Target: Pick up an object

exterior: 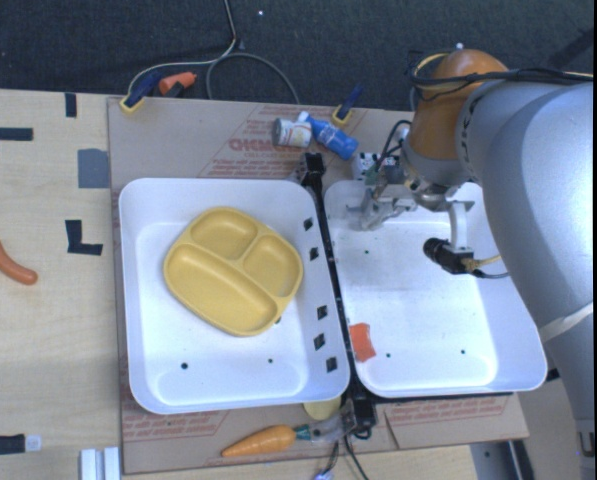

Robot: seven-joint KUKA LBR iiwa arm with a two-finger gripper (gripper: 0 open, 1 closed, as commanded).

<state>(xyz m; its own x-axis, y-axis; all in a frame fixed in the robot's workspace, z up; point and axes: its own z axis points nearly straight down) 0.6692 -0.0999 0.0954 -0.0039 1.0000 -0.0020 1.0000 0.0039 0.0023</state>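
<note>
At the bottom edge of the frame, below the bins, a toy carrot [261, 440] lies on the cardboard sheet [178, 133], its tip pointing left. Just above it sit the two white bins side by side. The left bin [143, 368] holds a yellow divided plate [234, 267], lying flat a little above the bin's middle and turned at a slant. The right bin [498, 363] holds a small orange block [362, 342] close against its left wall in the lower part, well apart from me. Far out on the left of the frame, on the wooden bench [38, 348], an orange sausage-shaped toy [10, 261] lies alone. My grey arm [543, 188] comes in from the right side of the frame and fills that side, with the orange band [448, 108] above the wrist at the upper right. My gripper [370, 208] is down at the upper left corner of the right bin, near the dividing wall; I cannot tell from here how it is set, and I see nothing in it. Beyond the bins, at the upper middle of the frame, a small white and blue bottle-like item [316, 132] lies on the cardboard, and an orange-handled clamp [158, 87] grips the sheet's upper left corner.
</note>
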